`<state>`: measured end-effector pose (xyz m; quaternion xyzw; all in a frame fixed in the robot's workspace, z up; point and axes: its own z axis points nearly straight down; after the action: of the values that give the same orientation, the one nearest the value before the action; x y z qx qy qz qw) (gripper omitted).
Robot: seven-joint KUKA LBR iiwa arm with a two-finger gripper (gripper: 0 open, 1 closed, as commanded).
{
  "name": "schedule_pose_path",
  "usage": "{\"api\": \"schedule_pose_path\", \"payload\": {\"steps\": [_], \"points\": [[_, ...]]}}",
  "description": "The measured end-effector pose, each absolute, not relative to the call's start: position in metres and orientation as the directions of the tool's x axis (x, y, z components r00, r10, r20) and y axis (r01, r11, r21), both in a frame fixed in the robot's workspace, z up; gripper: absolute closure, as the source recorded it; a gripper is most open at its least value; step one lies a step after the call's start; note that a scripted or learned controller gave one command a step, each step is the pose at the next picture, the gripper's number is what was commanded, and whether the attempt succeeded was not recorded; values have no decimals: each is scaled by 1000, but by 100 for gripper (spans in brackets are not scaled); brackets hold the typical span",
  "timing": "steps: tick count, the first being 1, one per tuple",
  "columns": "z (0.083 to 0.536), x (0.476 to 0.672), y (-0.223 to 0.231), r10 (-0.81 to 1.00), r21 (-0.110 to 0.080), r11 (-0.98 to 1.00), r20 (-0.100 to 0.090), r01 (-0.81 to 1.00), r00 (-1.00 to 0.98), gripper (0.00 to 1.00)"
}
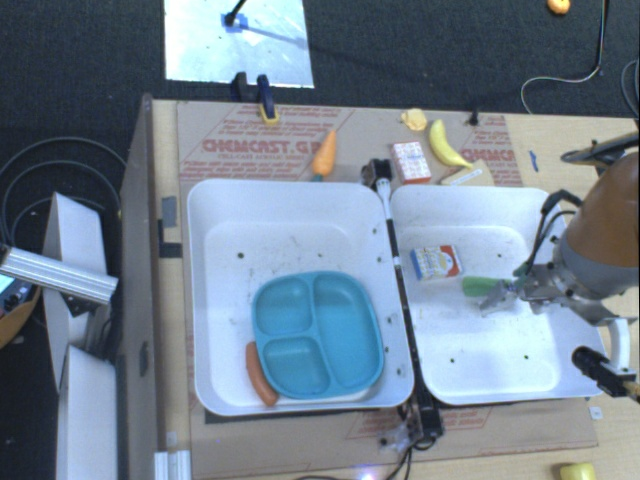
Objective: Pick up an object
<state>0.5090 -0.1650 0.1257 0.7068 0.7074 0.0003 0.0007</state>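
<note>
We read this as robotics lab: cardboard-topped bench (300, 133) bearing twin white bins (215, 268), toy food scattered about, loose cables (580, 73) over dark carpet (70, 58), aluminium rail (60, 276) at left, grey-orange arm (605, 238) reaching in.

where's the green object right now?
In the right bin, mid-right, the green object lies just right of the small carton, at the gripper.

Behind the bins on the worktop (300, 138): carrot (323, 154), small carton (411, 162), banana (446, 145). On the dark floor: metal sheet (238, 26), orange ball (558, 4), black cable (580, 63).
</note>
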Motion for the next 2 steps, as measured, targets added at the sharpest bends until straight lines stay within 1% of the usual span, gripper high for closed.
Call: {"api": "schedule_pose_path", "payload": {"steps": [1, 2], "points": [[135, 584, -138, 1000, 9, 9, -1, 1000, -9, 0], [84, 563, -117, 1000, 7, 5, -4, 1000, -5, 0]]}}
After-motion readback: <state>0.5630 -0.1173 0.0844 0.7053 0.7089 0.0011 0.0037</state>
